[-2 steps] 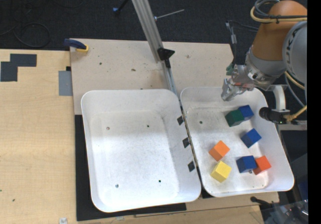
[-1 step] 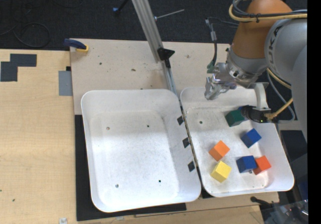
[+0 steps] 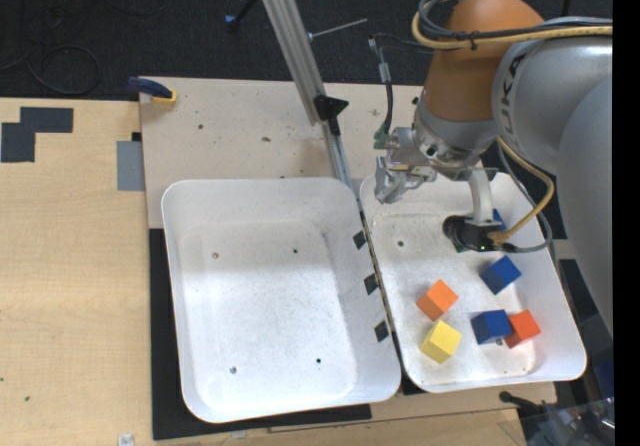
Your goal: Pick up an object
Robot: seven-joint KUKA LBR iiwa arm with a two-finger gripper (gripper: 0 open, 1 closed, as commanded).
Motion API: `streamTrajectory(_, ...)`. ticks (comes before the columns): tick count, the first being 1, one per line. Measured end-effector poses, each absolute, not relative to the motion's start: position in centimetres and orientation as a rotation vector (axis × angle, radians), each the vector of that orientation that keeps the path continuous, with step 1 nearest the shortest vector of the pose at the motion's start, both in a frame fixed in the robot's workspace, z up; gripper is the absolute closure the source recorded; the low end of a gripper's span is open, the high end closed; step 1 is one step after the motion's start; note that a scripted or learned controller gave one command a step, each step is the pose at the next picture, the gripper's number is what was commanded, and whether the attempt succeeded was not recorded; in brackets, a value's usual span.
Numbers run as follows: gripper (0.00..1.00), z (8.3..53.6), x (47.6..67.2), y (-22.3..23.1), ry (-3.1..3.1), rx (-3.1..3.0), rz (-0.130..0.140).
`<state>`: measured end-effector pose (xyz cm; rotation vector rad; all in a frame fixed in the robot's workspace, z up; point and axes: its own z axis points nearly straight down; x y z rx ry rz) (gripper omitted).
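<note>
Room is widest in the far half of the right bin [image 3: 545,364], where its white floor lies bare. All five cubes crowd the bin's near half. The orange cube [image 3: 437,299] sits near the bin's middle, and the yellow cube [image 3: 441,341] is just nearer, close to the bin's left wall. The far blue cube [image 3: 499,274] stands by the bin's right side. The near blue cube [image 3: 490,325] touches the red cube [image 3: 522,328] towards the bin's near right corner. The gripper [image 3: 392,184] hangs over the bin's far left corner, pointing down, well apart from every cube. Whether it is spread or closed cannot be told. The arm [image 3: 540,94] bends in over the bin's far right edge.
</note>
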<state>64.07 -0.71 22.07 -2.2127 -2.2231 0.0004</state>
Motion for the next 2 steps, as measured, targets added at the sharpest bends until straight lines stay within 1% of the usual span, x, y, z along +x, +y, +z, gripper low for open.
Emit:
streamTrajectory(1,1.00,21.5,62.9,5.2,-2.222,-2.212,0.004)
streamTrajectory(2,1.00,21.5,62.2,9.4,-2.220,-2.215,0.006)
